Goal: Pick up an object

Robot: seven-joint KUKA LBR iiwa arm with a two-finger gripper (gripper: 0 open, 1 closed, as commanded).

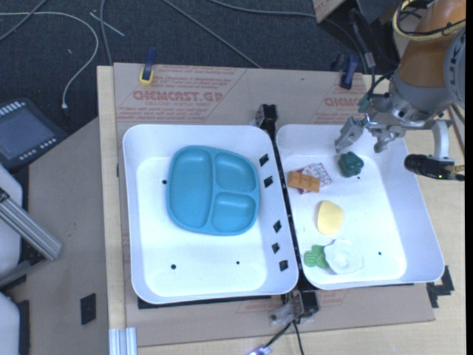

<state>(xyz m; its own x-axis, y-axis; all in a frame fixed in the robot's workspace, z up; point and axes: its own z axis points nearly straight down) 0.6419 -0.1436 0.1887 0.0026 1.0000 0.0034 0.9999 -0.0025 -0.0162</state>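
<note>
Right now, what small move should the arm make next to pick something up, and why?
Probably a short descent. The gripper hangs open above the far end of the right bin, its jaws spread with nothing between them. The dark green object lies just below, apart from the other items.

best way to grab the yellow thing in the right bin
Take the yellow oval object from straight above, fingers closing across its narrower width. It lies flat and apart from its neighbours, with bare bin floor on both sides, so the fingers likely have room.
</note>
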